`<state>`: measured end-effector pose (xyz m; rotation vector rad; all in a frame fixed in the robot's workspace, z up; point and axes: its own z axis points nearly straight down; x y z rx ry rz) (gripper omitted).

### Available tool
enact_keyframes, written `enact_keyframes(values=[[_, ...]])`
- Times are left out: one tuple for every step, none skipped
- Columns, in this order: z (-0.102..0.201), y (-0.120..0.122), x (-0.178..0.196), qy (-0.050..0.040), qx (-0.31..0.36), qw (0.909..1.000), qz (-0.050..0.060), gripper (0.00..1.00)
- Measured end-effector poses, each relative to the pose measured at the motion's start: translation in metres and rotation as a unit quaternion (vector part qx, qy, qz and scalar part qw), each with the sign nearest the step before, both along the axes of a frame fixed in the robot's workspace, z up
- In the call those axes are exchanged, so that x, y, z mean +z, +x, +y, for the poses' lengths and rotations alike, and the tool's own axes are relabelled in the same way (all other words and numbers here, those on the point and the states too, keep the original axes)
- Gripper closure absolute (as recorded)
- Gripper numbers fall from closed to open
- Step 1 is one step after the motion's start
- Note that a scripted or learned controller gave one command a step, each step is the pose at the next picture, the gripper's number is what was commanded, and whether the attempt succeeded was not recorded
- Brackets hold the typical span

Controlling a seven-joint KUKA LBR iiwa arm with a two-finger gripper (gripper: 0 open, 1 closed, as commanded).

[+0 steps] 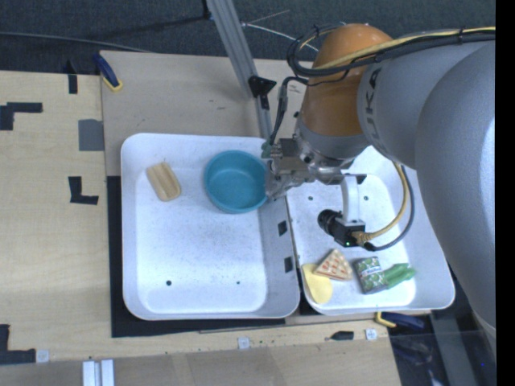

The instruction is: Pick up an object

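Grey robot arm (pixel 418 111) reaches over two shallow white bins (pixel 193 296). Left bin holds a round blue bowl (pixel 234 182) and tan ridged block (pixel 164 182); gripper (pixel 278 185) beside the bowl.

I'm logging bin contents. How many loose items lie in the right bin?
3: a yellow piece at the near left corner, a pizza slice beside it, and a green packet to its right. The arm may hide more.

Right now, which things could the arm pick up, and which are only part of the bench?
For the job: round blue bowl, tan ridged block, triangular pizza slice toy, yellow piece, green packet.

Only bench: two white bins, slanted metal pole.
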<state>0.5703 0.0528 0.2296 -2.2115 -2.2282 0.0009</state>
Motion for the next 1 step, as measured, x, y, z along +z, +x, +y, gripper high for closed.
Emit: enact_keyframes(values=[[0.0472, 0.0257, 0.008, 0.0003, 0.0, 1.0, -0.001, 1.0]])
